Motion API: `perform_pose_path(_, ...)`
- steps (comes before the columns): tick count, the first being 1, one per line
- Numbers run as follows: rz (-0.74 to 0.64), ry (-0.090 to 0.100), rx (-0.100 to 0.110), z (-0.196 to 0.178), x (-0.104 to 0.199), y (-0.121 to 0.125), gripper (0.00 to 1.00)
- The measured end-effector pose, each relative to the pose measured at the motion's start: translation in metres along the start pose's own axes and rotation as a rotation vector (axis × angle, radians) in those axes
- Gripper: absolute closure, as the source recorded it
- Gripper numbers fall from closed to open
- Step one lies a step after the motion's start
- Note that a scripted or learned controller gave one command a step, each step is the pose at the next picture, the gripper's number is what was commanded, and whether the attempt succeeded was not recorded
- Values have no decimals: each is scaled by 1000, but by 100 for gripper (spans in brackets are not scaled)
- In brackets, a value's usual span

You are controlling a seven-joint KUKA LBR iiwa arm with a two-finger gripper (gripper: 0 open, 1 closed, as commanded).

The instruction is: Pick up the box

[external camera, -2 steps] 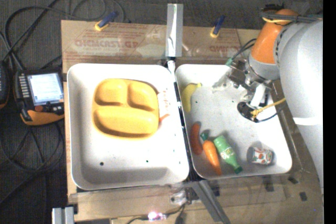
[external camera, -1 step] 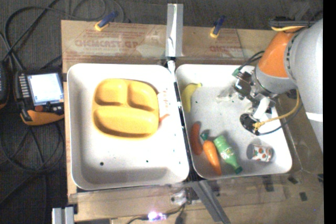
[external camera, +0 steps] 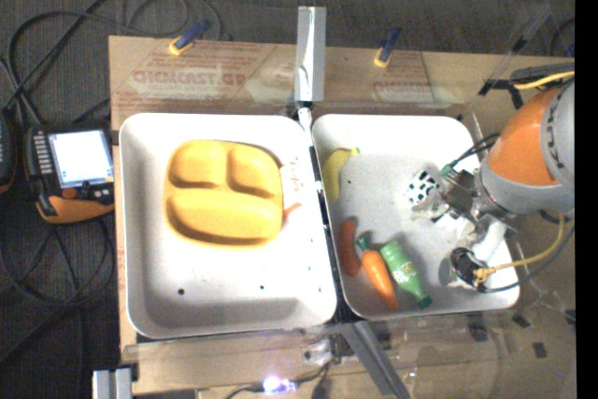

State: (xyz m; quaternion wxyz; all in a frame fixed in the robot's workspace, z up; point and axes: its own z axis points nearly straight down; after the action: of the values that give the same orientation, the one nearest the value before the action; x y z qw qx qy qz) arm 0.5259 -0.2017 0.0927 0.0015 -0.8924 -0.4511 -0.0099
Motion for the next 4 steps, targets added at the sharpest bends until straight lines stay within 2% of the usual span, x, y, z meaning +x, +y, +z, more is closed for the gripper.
perform_pose_path(1,0,0,0,0,0,0,0)
perform_pose_path(2,2,-10,-1,-7,-4,0,100)
perform_pose_path(3,-1,-8,2,-7,-2,-1,0)
perform_pose_path(4,30,5,-11,-3,-10,-9,0)
